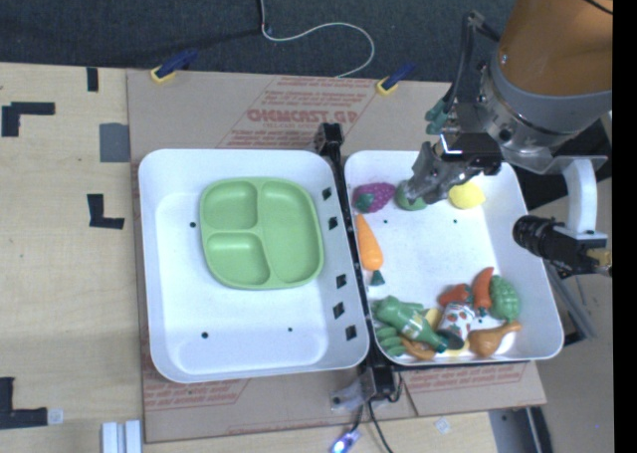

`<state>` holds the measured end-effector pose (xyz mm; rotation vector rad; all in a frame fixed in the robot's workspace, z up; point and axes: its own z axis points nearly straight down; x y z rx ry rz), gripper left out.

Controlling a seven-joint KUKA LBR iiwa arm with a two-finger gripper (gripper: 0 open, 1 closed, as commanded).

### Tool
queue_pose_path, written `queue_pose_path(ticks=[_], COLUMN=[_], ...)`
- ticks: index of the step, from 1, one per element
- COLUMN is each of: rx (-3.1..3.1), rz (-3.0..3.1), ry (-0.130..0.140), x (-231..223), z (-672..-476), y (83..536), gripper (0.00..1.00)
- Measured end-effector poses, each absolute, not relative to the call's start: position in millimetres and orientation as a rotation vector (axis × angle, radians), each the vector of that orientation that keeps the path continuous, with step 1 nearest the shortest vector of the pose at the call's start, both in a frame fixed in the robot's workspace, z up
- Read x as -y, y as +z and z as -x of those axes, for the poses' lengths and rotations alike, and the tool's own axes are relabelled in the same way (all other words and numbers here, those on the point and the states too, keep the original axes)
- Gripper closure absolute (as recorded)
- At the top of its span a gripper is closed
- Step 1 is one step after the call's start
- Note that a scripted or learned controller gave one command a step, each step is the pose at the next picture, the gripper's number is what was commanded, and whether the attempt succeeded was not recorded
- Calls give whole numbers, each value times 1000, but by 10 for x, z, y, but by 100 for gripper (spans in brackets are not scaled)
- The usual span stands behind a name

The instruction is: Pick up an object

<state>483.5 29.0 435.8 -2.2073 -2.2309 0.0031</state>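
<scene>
The gripper point(430, 182) hangs low over the far edge of the right bin point(438, 252), its fingers set around a small green toy point(409, 198); whether they actually pinch it cannot be told. Just beside it lie a purple toy point(375, 193) toward the divider and a yellow ball point(467, 193) toward the far right corner. An orange carrot point(369, 245) lies along the bin's left wall. A heap of toy food point(448, 317) crowds the near edge. In the left bin point(169, 242), a green divided plate point(262, 233) sits near the middle. Both bins rest on a cardboard sheet point(289, 113) on the worktop point(60, 242).
</scene>
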Motion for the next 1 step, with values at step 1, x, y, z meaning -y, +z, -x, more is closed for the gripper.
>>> queue_pose_path(ticks=[1], rx=[2229], rz=[2214], ry=[-2], x=[-802], z=[-4837], y=[4608], gripper=[100])
